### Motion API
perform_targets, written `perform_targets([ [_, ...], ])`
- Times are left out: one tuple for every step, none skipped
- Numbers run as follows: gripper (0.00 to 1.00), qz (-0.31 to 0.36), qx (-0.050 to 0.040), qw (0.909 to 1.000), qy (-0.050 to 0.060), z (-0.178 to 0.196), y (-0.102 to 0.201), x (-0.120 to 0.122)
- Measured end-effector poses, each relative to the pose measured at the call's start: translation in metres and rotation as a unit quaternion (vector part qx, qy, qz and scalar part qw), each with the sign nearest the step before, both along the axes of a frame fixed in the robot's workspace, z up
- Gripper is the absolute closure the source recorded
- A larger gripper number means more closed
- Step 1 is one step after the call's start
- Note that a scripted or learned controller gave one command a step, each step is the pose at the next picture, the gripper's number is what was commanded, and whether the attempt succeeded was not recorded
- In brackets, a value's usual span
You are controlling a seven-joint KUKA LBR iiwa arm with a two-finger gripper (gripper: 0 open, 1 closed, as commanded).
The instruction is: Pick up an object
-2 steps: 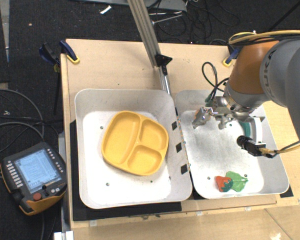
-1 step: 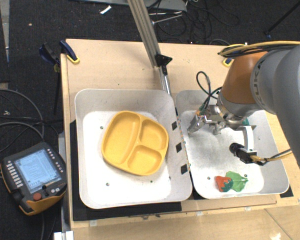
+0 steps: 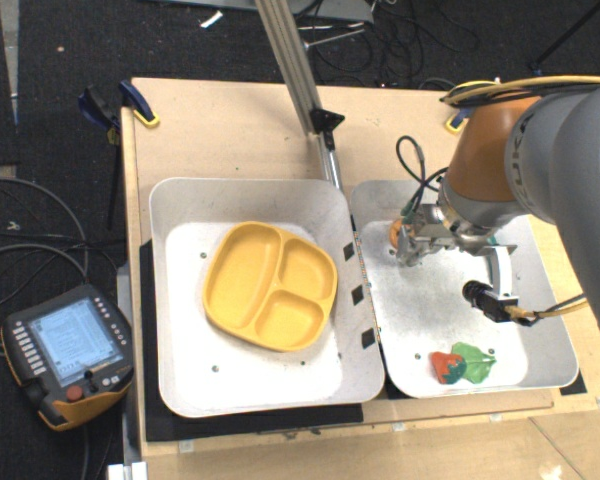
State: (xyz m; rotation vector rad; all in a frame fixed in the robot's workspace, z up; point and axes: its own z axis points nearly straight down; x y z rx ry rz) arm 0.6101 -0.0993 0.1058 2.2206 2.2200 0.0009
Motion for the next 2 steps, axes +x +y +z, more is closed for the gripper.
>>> perform_targets([
  [1.0, 0.001, -0.0003, 1.0, -0.003, 0.063, -0.003, 0.005],
  [1.0, 0.002, 0.0001, 1.0, -0.003, 0.119, 0.008, 0.008],
])
